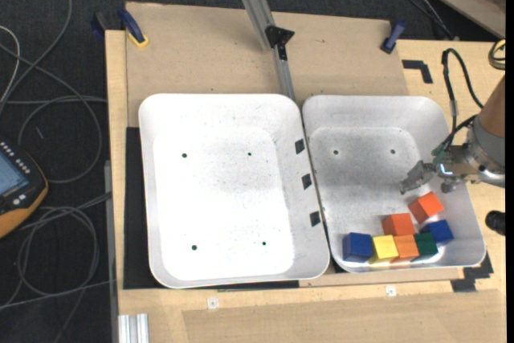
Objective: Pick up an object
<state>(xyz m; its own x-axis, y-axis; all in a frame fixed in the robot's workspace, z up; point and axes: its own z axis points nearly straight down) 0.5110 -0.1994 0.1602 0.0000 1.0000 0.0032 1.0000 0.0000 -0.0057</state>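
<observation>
Over the right bin [377, 112], I see the gripper [423, 179] with fingers spread, holding nothing, just above an orange block [426, 206]. Nothing is lifted yet; descent, closure and lift remain.

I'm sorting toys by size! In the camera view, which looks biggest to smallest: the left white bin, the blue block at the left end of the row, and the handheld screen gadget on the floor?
1. Left white bin
2. Screen gadget, partly cut off at the edge
3. Blue block

Lab — bench [241, 36], loose cables [48, 197]
</observation>
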